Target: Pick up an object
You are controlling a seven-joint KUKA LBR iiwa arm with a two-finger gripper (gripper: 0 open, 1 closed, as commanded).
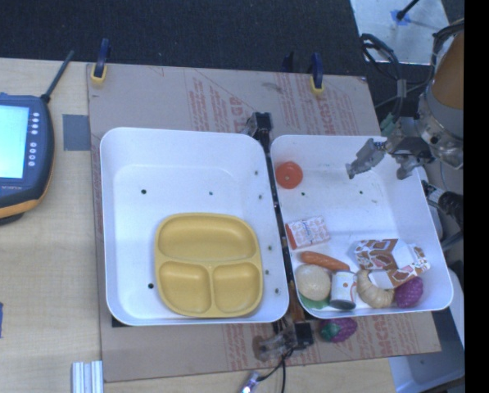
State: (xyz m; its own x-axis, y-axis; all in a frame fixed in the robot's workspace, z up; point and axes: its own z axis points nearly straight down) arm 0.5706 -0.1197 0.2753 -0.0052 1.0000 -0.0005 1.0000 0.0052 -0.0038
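Two white bins sit side by side; we take the right bin (408, 219) as our reference. At its far right corner we find the gripper (383, 159), fingers spread wide with nothing between them, hanging above bare floor. Just inside its far left corner lies an orange disc (289, 174). Along its near edge we note a small red-and-white packet (308, 232), a carrot (324, 261), a pale round item (314, 282), a croissant (373, 289) and a purple piece (408, 292). Left of it, a yellow divided tray (209, 263) occupies the left bin (125, 219).
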